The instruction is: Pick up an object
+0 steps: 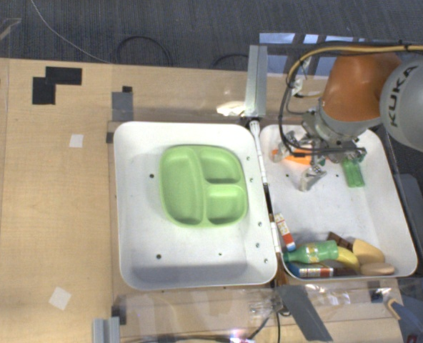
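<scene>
My gripper hangs low over the back half of the right bin, under the orange wrist band. An orange piece lies just left of the fingers, partly hidden by the gripper body. A small green object lies to the right of the gripper on the bin floor. At the bin's front edge sits a pile: a green bottle, a yellow banana-like piece, a tan piece and a red-and-white tube.
The left bin holds a green divided tray in its middle. A metal post stands at the back between the two bins. Cables loop above the wrist.
</scene>
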You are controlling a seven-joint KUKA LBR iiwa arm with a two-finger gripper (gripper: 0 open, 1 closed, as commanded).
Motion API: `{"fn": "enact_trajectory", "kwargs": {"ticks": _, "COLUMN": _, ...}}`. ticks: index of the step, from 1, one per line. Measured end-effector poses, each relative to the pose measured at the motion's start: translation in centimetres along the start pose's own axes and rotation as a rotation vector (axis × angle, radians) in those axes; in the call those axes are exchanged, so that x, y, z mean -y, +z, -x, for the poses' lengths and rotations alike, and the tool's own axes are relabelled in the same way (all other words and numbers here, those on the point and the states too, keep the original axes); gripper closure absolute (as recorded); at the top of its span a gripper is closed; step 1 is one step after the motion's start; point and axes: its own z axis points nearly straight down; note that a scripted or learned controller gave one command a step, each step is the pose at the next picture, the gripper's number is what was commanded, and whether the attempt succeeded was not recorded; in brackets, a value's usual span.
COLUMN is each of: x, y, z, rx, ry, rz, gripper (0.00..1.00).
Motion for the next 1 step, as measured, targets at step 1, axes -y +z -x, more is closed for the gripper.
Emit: {"fn": "enact_trajectory", "kwargs": {"ticks": 1, "x": 0.13, "y": -1.64, "z": 0.61, "rx": 0.023, "ry": 0.004, "rz": -0.009, "gripper": 1.00}}
